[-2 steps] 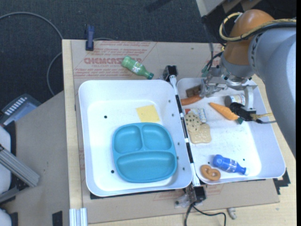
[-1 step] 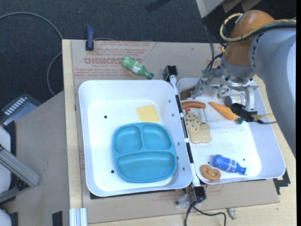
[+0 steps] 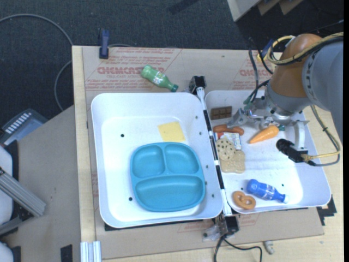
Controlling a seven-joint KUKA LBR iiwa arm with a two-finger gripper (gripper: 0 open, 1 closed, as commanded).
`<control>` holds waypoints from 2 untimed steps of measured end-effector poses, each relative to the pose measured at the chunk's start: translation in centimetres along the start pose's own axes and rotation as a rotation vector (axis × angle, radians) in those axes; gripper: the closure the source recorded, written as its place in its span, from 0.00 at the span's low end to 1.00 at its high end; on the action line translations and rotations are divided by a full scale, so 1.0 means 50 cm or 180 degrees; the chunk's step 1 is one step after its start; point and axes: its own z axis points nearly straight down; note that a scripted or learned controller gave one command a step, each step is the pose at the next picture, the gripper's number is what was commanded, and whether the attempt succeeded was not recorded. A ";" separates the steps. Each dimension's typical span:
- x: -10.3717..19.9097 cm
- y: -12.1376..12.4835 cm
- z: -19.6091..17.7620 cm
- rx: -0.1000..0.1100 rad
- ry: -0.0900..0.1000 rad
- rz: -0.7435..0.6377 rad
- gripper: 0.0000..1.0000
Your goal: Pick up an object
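Where end effector (image 3: pixel 271 115) hangs, carrot (image 3: pixel 264 134) & sausage (image 3: pixel 228 129) crowd.

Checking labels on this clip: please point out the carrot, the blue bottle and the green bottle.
carrot (image 3: pixel 264 134), camera view, mid-body.
blue bottle (image 3: pixel 263 190), camera view, middle of its body.
green bottle (image 3: pixel 156 76), camera view, its label area.
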 end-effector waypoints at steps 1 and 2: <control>0.013 -0.212 0.011 0.0054 0.0006 0.0001 0.00; 0.063 -0.054 0.012 0.0046 0.0004 -0.0006 0.00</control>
